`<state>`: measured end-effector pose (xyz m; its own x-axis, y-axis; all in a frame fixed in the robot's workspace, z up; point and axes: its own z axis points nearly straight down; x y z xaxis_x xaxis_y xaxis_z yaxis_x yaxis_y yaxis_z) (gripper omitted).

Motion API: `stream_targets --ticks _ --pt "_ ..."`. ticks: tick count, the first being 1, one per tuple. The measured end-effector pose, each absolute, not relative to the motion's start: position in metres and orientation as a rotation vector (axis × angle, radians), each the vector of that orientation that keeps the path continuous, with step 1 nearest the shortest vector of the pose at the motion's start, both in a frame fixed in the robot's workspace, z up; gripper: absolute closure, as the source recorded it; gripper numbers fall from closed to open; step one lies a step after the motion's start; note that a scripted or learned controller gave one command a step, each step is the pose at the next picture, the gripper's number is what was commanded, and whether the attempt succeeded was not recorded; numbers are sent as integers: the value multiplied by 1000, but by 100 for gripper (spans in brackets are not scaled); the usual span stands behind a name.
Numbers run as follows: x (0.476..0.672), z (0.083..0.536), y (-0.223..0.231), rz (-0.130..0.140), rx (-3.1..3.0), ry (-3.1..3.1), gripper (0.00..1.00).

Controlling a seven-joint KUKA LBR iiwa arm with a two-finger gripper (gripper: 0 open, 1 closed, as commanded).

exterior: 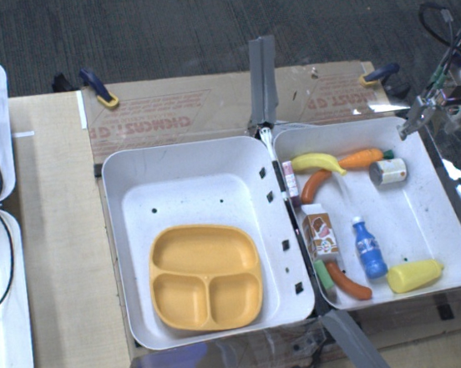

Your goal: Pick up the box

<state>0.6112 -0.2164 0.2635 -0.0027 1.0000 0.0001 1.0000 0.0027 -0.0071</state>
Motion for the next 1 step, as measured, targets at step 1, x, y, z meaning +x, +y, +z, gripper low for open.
stream_targets --ticks 1 --pt "571 107 -181 8 -2230 -2203 0"
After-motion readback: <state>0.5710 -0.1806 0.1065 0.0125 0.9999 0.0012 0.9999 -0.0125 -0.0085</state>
